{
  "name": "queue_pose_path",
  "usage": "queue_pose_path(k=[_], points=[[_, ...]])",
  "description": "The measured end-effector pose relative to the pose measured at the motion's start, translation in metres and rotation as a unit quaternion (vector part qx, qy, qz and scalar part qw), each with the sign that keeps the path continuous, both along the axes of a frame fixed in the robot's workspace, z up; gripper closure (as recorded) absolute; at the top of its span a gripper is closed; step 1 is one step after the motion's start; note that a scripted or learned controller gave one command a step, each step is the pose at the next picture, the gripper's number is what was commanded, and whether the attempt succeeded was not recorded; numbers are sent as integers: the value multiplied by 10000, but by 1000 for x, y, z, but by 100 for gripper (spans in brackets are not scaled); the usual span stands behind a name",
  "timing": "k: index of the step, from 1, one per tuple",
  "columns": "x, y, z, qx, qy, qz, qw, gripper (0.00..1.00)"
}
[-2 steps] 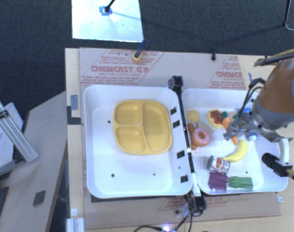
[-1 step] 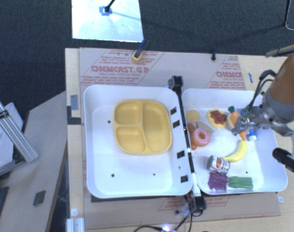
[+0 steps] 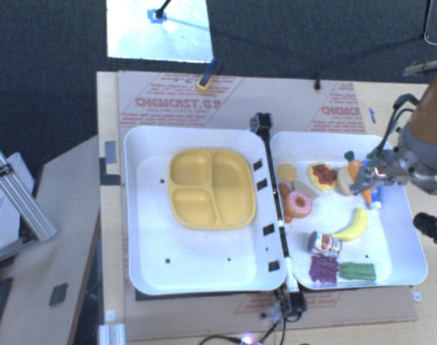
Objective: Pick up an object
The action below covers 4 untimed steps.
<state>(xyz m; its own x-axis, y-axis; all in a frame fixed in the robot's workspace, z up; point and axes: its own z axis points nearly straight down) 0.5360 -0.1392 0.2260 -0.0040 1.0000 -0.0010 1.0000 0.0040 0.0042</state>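
Gripper [image 3: 367, 180], finger state not discernible, hung low by right bin's [image 3: 417, 264] far-right edge among crowded toy food; banana [image 3: 353, 225] risked being nudged, spoiling any grasp.

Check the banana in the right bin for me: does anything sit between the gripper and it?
Nothing visible does. The gripper hangs over the right bin, just beyond the banana, with bare bin floor between. The can and donut lie on the banana's far side.
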Motion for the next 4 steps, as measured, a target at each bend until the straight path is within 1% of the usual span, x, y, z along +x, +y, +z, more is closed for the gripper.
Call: queue_pose_path(k=[1, 3, 4], points=[[20, 52, -10, 10, 6, 25, 10000, 100], [46, 160, 10, 17, 4, 31, 10000, 100], [64, 202, -4, 10, 10, 21, 10000, 100]])
